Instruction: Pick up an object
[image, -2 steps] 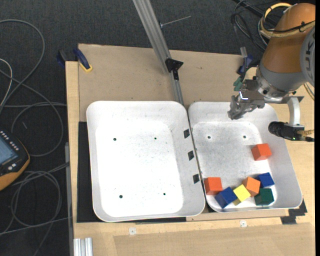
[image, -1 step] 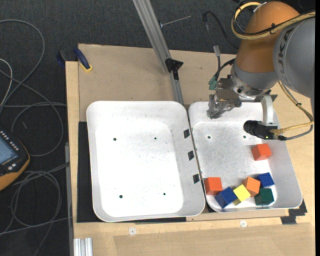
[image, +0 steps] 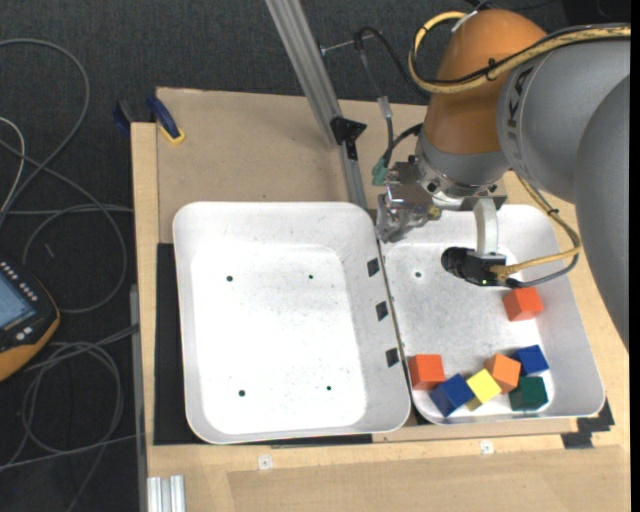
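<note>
Dark grey carpet strewn with thin black cables (image: 60, 200) surrounds a pale wooden bench (image: 250, 130) bearing two shallow white plastic bins side by side. Taking the right bin (image: 560, 330) as the landmark: the left bin (image: 270, 320) lies against its left wall, with three small black clips (image: 381, 310) along the shared edge. Over the right bin's far left corner hangs the grey arm's two-finger metal gripper (image: 395, 222), below the orange band (image: 480, 55); whether its fingers are open or closed cannot be told, as they are too small and blurred.

A small black camera module (image: 470, 265) on a bracket hangs over the right bin's far middle. One orange-red cube (image: 522, 302) lies alone near the bin's right side. Along the bin's near wall sit the other blocks: an orange cube (image: 428, 370) at the left, then a blue cube (image: 452, 393), a yellow cube (image: 483, 386), another orange cube (image: 506, 370), a second blue cube (image: 532, 359) and a dark green cube (image: 529, 394). All lie well apart from the gripper.
</note>
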